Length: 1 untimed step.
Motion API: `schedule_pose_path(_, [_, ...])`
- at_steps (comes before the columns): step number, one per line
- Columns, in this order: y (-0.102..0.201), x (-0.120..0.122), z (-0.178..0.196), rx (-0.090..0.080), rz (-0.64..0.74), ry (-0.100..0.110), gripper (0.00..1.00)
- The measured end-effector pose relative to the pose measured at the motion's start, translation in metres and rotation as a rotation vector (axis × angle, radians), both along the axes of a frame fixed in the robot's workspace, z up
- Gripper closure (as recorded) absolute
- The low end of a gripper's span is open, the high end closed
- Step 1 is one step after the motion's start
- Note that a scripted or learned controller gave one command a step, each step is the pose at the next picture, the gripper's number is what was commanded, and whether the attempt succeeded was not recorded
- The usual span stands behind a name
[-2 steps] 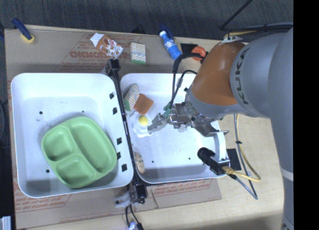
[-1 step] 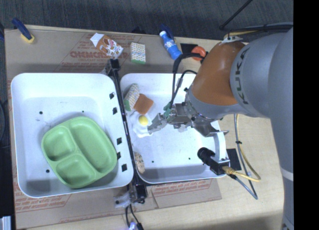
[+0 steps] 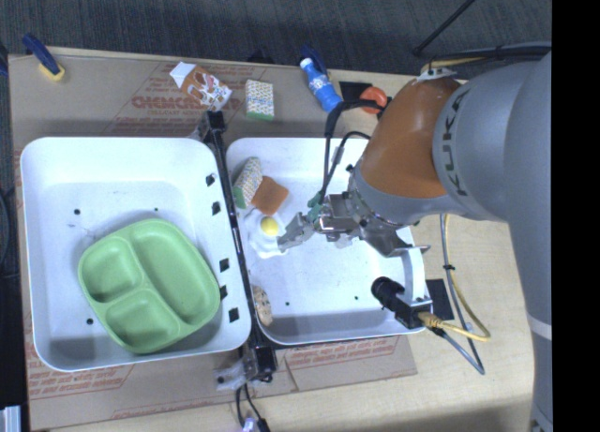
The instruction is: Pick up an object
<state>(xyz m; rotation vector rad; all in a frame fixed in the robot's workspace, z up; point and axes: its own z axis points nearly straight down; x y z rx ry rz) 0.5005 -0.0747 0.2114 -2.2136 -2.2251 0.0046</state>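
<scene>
While the arm (image 3: 441,154) reaches in from 3 o'clock, the hand (image 3: 298,230) sits low over the right bin (image 3: 323,313), close to that bin's 9 o'clock wall. Whether its grip is wide or narrow cannot be told at this slant, and nothing can be seen held.

Candidate objects lie clustered at the hand's 9 to 11 o'clock:
- a small yellow ball (image 3: 270,227) resting on a white piece (image 3: 264,245), just beside the hand at 9 o'clock;
- an orange block (image 3: 270,196) at 11 o'clock, touching or nearly touching a striped packet (image 3: 247,180) beyond it;
- a brownish object (image 3: 262,306) against the bin wall at 7 o'clock.

The left bin (image 3: 56,177) carries a green divided tray (image 3: 148,282), well apart from the hand.

Judged from position, the yellow ball is the likely target. To perform the step well:
1. Centre the hand over one object only; the ball and the white piece are in contact, so an off-centre closure may push both aside.
2. Descend vertically, keeping clear of the dividing wall at 9 o'clock.
3. Close fully before lifting, then raise slowly; a round object may slip out sideways.

On the worktop (image 3: 469,383) beyond the bins, a blue bottle (image 3: 321,85) lies at 12 o'clock.
</scene>
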Motion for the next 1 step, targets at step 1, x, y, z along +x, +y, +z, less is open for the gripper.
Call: schedule_pose_path(1, [0.0,0.0,0.0,0.0,0.0,0.0,0.0])
